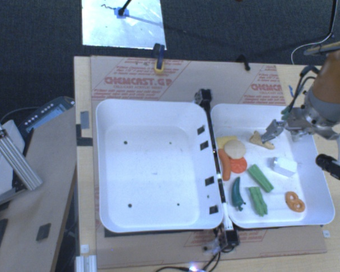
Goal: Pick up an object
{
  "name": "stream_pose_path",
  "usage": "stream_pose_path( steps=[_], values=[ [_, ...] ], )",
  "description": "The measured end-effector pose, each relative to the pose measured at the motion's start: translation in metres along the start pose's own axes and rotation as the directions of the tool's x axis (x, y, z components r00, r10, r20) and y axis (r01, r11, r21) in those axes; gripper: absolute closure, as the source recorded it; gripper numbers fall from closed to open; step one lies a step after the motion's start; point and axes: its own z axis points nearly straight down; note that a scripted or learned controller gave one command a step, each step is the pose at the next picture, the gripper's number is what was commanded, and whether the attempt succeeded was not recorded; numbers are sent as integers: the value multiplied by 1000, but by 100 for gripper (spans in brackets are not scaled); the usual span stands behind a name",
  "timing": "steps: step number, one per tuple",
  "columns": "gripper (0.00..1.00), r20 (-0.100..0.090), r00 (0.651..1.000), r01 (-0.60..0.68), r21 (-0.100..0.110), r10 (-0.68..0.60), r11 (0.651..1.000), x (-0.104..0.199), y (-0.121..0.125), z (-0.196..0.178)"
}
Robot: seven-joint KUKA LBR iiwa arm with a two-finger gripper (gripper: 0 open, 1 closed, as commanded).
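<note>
The right bin (pixel 317 152) holds several small items. A tan, banana-like piece (pixel 260 141) lies near its back middle, and my gripper (pixel 272 132) hangs right beside its upper right end, reaching in from the right. Nothing is visibly held. A white block (pixel 284 166) and an orange pretzel (pixel 294 202) lie toward the right. A beige round piece (pixel 234 149), a red slice (pixel 238 165), an orange carrot (pixel 224 163) and a yellow piece (pixel 225 142) cluster at the bin's left. Green pieces (pixel 260 178) (pixel 258 200) and a dark green pepper (pixel 238 192) lie near the front.
The left bin (pixel 110 152) sits next to the right one, joined by a black-clipped divider (pixel 211 157). The grey arm with its orange band (pixel 331 84) looms over the right bin's far right corner. A black part (pixel 331 166) juts over the right rim.
</note>
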Motion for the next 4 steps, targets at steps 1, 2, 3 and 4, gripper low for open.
stream_pose_path(
  steps=[1, 2, 3, 4],
  values=[
    [0, -4, 1000, 4, 8, -4, 1000, 50, -31, 64],
    [0, 0, 1000, -6, 3, 6, 1000, 21, -86, 29],
    [0, 12, 1000, 1, -7, -1, 1000, 70, -37, 105],
    [100, 5, 1000, -2, -7, 2, 1000, 70, -38, 92]
  ],
)
